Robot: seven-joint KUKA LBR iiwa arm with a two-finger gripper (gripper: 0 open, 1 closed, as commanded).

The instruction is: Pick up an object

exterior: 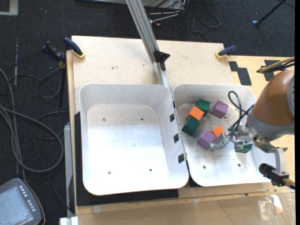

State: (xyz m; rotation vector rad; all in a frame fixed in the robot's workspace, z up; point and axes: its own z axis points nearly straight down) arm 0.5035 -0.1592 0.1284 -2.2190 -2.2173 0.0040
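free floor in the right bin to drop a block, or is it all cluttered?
Right bin: bare floor along the near wall, below the gripper. Crowded in the middle and far part: purple blocks, orange blocks, green blocks. Left bin: floor bare wall to wall.

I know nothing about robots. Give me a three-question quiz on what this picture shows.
1. True or false: the blocks lie in the right bin.
2. How many purple blocks are there?
3. Which block is nearest the gripper: A the small orange block, B the upper purple block, C the upper green block?

Key: 1 true. 2 two, the upper one and a lower purple block. 3 A.
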